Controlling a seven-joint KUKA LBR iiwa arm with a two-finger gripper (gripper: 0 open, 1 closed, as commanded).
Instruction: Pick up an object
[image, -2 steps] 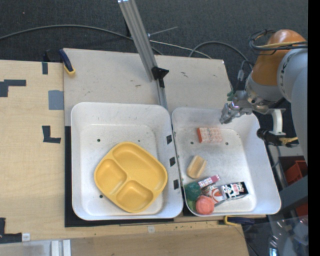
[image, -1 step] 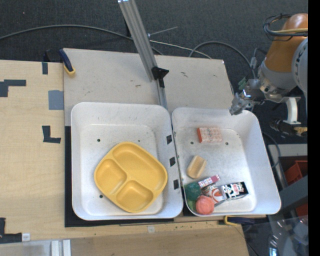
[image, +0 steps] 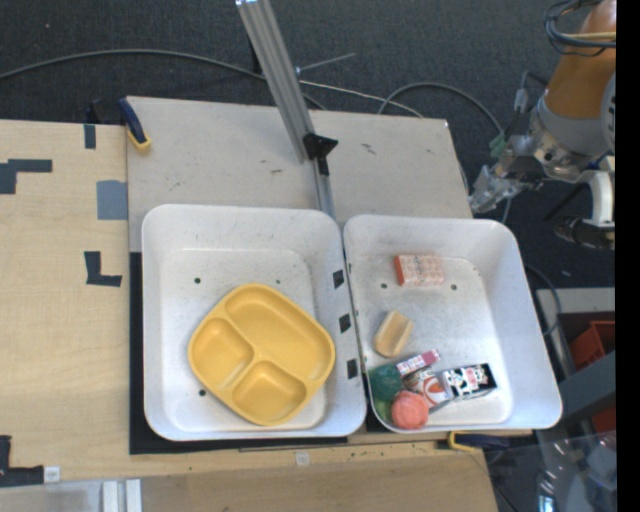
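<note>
The right bin (image: 520, 300) holds several small items. A pink wafer block (image: 418, 269) lies near its far side, and a tan bread-like piece (image: 393, 333) sits at mid-left. At the near edge a green object (image: 384, 380), a pink ball (image: 409, 410), a pink bar (image: 418, 362) and a black-and-white carton (image: 466, 381) are bunched together. My gripper (image: 487, 190) hangs beyond the right bin's far right corner, outside the bin and apart from every item. Nothing shows in it.
The left bin (image: 160, 300) carries a yellow divided plate (image: 262, 352). A grey metal pole (image: 285, 80) slants down to a black clamp at the bins' far junction. Cables lie on the dark floor behind the bench.
</note>
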